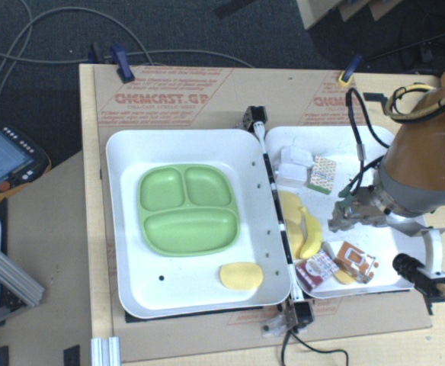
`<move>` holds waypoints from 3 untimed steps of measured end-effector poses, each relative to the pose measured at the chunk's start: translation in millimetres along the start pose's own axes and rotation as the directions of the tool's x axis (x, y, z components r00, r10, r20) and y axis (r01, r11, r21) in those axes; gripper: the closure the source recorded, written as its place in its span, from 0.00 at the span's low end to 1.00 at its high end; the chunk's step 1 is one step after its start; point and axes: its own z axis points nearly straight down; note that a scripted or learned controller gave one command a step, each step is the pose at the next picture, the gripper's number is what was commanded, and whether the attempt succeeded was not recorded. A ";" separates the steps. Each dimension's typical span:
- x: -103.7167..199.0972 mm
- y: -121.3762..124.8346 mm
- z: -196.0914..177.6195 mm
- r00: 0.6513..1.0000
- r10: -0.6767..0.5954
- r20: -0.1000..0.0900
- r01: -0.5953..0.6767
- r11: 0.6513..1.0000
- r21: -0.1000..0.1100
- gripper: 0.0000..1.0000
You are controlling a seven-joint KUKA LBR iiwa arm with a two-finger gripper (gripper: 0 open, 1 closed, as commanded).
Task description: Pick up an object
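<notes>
The gripper (350,213) hangs over the right bin (375,137), low in its middle; the grey arm (424,158) with its orange band comes in from the right and covers the bin's right side. Whether it is open or closed I cannot tell, and nothing shows as held.

Just left of the gripper, and a little below it, lies a banana (306,227), running lengthwise along the bin's left wall. Right under the gripper, toward the near edge, sits an orange-and-white packet (354,261), and to that packet's left, close beside it, a red-and-white packet (318,266) near the banana's lower end. Above and left of the gripper a small speckled box (322,174) rests tilted, touching or nearly touching a white block (295,164) further left in the bin's far-left corner.

Well to the gripper's left, past the divide between the bins, the left bin (123,204) holds a green divided plate (188,209) in its middle. A yellow oval piece (241,275) lies below the plate, near the bin's front right corner, apart from the plate.

A black cable (357,128) loops from the arm over the far edge of the right bin. Both bins sit on a brown board (161,90) with red print.
</notes>
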 end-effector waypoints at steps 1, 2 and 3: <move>-0.2 -0.1 0.1 1.000 0.001 0.000 -0.001 1.000 0.000 0.00; -11.0 -2.8 97.9 1.000 0.001 0.000 -0.001 1.000 0.001 0.00; -21.9 96.2 99.7 1.000 0.000 0.000 0.000 1.000 -0.001 0.00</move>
